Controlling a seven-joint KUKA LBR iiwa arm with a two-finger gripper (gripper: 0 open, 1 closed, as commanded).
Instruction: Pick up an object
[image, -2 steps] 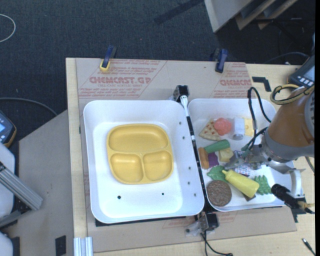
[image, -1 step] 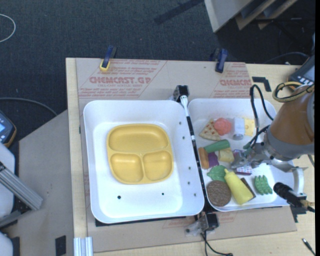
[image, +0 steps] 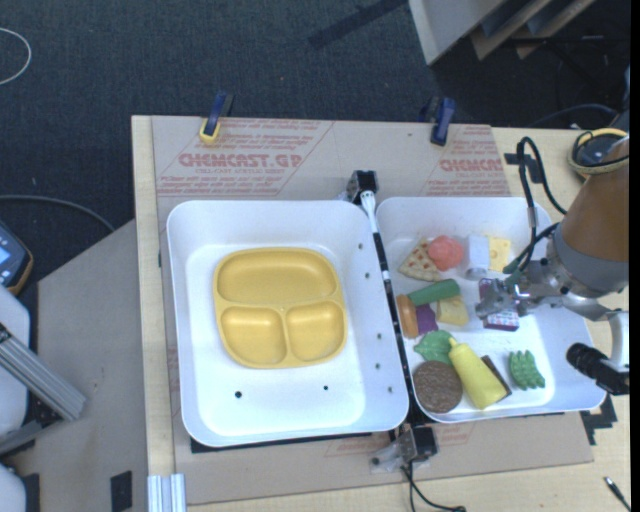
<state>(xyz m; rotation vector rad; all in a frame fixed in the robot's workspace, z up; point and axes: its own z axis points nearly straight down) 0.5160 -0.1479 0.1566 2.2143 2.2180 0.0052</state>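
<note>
- Nearest to the camera, at the front edge of the right bin (image: 570, 400), lie a brown round patty (image: 437, 386), a yellow bottle (image: 477, 374) and a small green piece (image: 525, 369).
- Behind them in the same bin are a pizza slice (image: 421, 262), a pink ball (image: 448, 251), a green block (image: 433, 294), a purple piece (image: 426, 319) and a pale yellow cube (image: 497, 249).
- In the left bin (image: 190, 300) rests a yellow divided tray (image: 278, 305), with nothing on it.
- Low over the middle of the right bin hangs the gripper (image: 498, 303), with the grey arm (image: 590, 240) reaching in from the right.
- I cannot tell if the hand is released or clenched; a small purple thing (image: 503, 322) sits just under it, but a hold on it is not visible.
- My judgement: the task is at the reaching step; no toy is lifted, all of them lie on the bin floor, so the grasp and the lift are left.
- The toys look small, plastic and crowded together, some touching, so a clean grasp of one may be difficult.
</note>
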